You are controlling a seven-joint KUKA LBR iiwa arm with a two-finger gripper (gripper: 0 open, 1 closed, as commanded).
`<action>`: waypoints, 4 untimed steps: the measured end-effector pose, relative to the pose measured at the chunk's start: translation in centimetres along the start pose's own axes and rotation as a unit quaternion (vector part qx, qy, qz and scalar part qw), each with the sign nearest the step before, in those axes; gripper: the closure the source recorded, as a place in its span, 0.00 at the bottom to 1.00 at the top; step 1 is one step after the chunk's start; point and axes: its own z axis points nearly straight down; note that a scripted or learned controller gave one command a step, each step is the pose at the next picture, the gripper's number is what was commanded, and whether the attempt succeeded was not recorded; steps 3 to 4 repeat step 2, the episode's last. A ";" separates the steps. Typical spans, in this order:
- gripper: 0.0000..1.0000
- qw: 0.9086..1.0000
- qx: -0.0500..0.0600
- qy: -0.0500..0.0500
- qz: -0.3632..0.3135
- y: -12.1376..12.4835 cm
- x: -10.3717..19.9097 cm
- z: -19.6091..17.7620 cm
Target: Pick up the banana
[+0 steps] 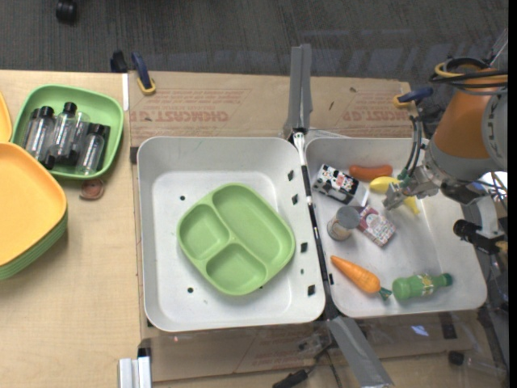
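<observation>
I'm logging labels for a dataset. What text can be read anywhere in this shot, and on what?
"CHEMCAST GP", upside down, in red on the brown paper behind the left bin.
The same red print repeats on the paper behind the right bin; partly legible.
Black-and-white box: print too small to read.
Packet, green bottle, vials: labels too blurred to read.

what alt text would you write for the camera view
The gripper is down on the yellow banana in the right bin, among a carrot, a green bottle and a can. The left bin holds a green divided plate.
</observation>
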 end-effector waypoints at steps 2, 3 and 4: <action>1.00 1.000 0.001 0.001 0.029 -0.7 -0.8 0.1; 1.00 1.000 0.001 0.001 0.029 -0.7 -0.8 0.1; 1.00 1.000 0.001 0.001 0.029 -0.7 -0.8 0.1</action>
